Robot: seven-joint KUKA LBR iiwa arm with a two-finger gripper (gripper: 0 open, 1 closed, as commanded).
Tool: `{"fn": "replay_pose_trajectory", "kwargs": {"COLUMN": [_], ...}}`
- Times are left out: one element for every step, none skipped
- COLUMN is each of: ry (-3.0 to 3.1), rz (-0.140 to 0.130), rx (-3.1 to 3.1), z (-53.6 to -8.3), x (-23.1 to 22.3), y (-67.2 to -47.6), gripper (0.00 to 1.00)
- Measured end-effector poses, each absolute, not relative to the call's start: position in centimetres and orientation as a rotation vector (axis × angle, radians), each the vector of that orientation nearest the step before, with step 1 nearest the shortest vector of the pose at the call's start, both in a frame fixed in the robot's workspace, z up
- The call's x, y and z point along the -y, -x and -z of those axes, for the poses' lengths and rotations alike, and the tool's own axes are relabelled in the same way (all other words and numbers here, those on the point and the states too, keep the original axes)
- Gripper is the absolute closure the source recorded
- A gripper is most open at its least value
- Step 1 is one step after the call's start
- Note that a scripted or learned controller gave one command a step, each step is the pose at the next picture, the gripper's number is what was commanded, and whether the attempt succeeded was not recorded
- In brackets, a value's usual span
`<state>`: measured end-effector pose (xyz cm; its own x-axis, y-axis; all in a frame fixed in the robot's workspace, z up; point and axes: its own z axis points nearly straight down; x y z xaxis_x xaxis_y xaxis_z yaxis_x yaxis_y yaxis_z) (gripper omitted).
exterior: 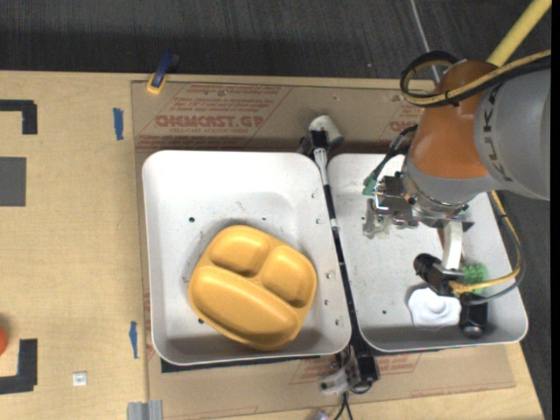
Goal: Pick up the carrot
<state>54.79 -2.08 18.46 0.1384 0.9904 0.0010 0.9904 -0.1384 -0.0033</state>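
Note:
My gripper (383,215) hangs low over the upper left part of the right bin (385,322), with the grey arm and its orange band above it. No orange carrot body can be made out. A small green bit (473,274) peeks out beside the wrist near the bin's right wall; I cannot tell whether it is the carrot's leafy top. The arm hides the bin floor beneath it.
A large yellow loaf-shaped thing (253,285) fills the middle of the left bin (175,191). A white lump (432,310) and a small dark thing (472,326) lie at the right bin's front right corner. A red-orange spot (2,341) shows at the bench's far left edge.

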Motion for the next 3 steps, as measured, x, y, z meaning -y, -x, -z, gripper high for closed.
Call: {"fn": "replay_pose_trajectory", "kwargs": {"ry": [2.476, 2.515, 2.954], "rz": [-0.004, 0.000, -0.006], "rx": [1.928, 1.884, 1.059], "z": [-18.4, -23.6, -18.4], "x": [-5.7, 2.8, -3.9], "y": [-49.7, -52.2, -49.8], "gripper": [1.00, 1.00, 1.00]}}
